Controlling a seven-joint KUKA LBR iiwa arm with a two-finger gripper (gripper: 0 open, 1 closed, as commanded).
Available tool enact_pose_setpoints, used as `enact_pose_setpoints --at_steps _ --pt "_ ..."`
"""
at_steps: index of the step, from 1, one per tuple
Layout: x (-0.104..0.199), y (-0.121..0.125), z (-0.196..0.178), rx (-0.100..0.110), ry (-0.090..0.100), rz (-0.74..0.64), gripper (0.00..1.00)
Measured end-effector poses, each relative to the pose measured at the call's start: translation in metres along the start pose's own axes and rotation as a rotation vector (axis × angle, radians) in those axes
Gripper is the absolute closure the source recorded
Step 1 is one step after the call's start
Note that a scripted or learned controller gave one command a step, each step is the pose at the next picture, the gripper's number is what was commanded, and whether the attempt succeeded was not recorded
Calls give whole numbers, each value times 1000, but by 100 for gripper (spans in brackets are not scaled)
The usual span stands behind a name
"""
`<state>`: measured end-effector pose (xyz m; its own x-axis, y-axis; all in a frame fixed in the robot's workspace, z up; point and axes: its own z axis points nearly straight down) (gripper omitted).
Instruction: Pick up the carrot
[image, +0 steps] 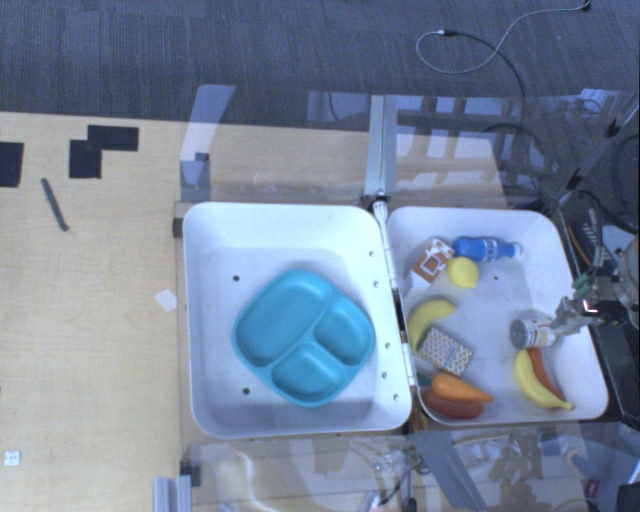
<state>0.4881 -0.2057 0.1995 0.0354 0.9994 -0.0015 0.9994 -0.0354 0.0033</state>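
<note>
While the gripper (533, 333) hangs above the banana (535, 380), finger state indiscernible, you see the carrot (462, 386) unlifted, well left of it; approach and grasp remain.

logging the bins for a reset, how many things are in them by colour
yellow: 3 (ball, banana, curved piece)
orange: 1 (carrot)
blue: 2 (divided plate, bottle)
patterned or mixed: 2 (checked block, orange and white box)
total: 8
</note>
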Motion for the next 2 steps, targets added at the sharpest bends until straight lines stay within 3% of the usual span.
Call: enact_pose_setpoints --at_steps 1,2 --pt "12 0 -7 1 0 279 100" --pt "12 0 -7 1 0 279 0"
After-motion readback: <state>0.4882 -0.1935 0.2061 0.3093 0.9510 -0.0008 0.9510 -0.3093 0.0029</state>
